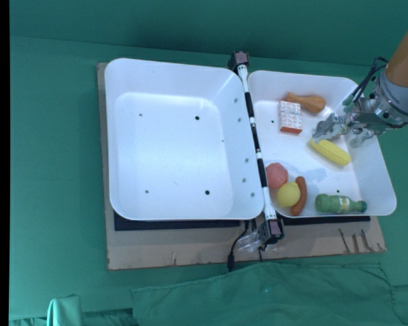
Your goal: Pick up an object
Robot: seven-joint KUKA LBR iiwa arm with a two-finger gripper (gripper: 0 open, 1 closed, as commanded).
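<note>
6 objects lie in the right bin [374, 182]: a chicken drumstick [306, 102], a red-and-white carton [291, 117], a corn cob [330, 153], a pink-red fruit [277, 175], a yellow lemon [289, 194] with a sausage [300, 195] beside it, and a green bottle [338, 204]. The left bin [122, 87] adjoins it. The step in hand appears to be the approach: the gripper [333, 126] hangs just above the corn cob, nothing between its fingers, which look parted. The next move calls for a descent centred on the cob. The arm enters from the right, wrist angled leftward.
</note>
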